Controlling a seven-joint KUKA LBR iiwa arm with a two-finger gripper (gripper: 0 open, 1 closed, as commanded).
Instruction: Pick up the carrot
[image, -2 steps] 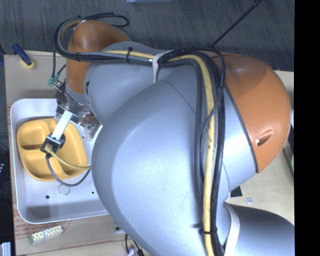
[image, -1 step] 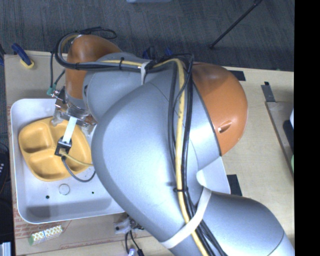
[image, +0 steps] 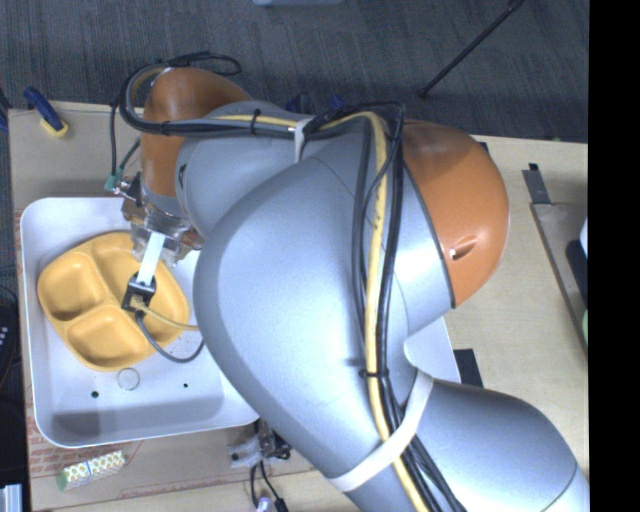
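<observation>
My gripper (image: 152, 228) hangs over the left white bin (image: 60, 420), just above the upper right part of a yellow divided dish (image: 85, 300) that lies in the bin's left half. The wrist with its orange band (image: 175, 105) stands right over it. The bulky grey arm (image: 330, 300) crosses the middle of the view and hides the right bin and the right side of the left bin.
A small ring (image: 127, 378) lies on the bin floor in front of the yellow dish. A blue and yellow clip (image: 45, 112) sits on the bench at the far left. A patterned strip (image: 95, 467) lies by the bin's near left corner.
</observation>
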